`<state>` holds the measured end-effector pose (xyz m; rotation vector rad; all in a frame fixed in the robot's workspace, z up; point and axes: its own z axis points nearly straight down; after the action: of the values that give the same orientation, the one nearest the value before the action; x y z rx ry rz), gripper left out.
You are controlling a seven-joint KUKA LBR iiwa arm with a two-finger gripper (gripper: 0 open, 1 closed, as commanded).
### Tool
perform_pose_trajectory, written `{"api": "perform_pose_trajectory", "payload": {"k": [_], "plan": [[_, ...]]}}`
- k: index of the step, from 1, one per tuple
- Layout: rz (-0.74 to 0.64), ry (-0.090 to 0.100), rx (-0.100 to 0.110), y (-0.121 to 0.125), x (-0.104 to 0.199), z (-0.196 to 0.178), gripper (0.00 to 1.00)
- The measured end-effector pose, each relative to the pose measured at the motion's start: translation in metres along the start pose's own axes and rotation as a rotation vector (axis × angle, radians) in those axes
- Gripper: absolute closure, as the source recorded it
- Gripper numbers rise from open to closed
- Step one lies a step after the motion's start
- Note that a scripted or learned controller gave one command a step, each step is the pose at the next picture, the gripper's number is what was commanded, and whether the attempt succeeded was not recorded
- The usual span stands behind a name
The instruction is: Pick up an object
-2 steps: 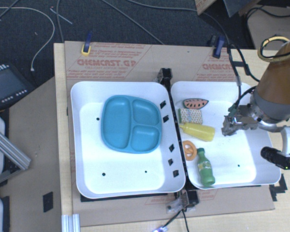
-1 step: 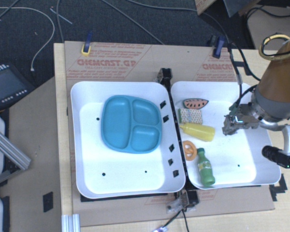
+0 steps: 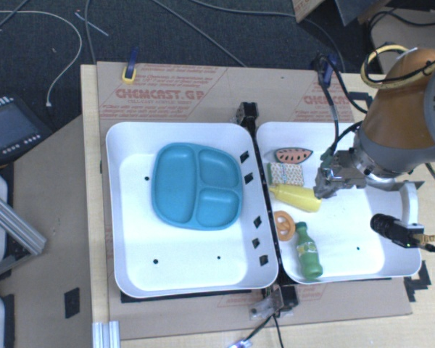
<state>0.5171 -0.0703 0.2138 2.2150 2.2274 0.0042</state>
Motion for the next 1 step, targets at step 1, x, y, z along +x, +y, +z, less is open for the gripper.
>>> {"api": "perform_pose_trajectory", "payload": {"k": [1], "plan": [[-0.001,0.001,0.000,0.0175,0.0505,-0.0080,1.00]]}}
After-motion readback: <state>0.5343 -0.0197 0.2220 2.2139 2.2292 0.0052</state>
